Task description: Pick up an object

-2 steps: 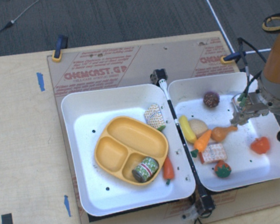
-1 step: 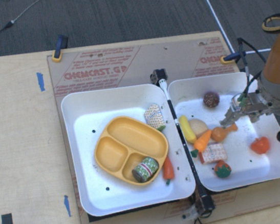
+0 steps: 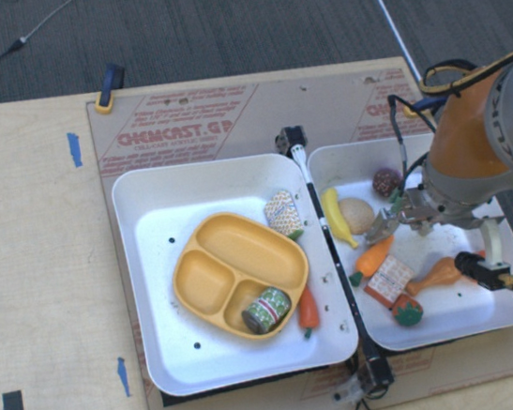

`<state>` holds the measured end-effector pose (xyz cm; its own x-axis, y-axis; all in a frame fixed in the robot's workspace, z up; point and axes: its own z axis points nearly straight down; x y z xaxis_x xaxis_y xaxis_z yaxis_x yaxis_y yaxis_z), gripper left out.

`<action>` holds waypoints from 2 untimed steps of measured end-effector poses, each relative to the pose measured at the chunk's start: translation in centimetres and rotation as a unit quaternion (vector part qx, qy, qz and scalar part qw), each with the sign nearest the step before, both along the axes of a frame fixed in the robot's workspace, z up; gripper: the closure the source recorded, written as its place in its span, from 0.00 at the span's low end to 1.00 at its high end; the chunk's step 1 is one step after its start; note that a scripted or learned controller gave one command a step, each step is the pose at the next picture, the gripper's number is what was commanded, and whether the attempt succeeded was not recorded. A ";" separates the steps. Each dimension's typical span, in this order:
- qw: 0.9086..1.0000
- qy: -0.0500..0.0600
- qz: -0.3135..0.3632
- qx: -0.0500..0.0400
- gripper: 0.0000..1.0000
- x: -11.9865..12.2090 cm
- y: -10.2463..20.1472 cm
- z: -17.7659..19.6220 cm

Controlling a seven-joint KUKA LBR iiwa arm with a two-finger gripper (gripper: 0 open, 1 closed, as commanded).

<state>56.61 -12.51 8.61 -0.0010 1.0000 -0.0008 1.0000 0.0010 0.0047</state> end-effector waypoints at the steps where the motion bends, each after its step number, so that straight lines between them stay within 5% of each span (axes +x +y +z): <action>1: 1.000 0.001 0.000 0.001 0.00 -0.9 3.1 0.0; 2: 1.000 -0.001 -0.001 0.000 1.00 -0.8 3.0 1.1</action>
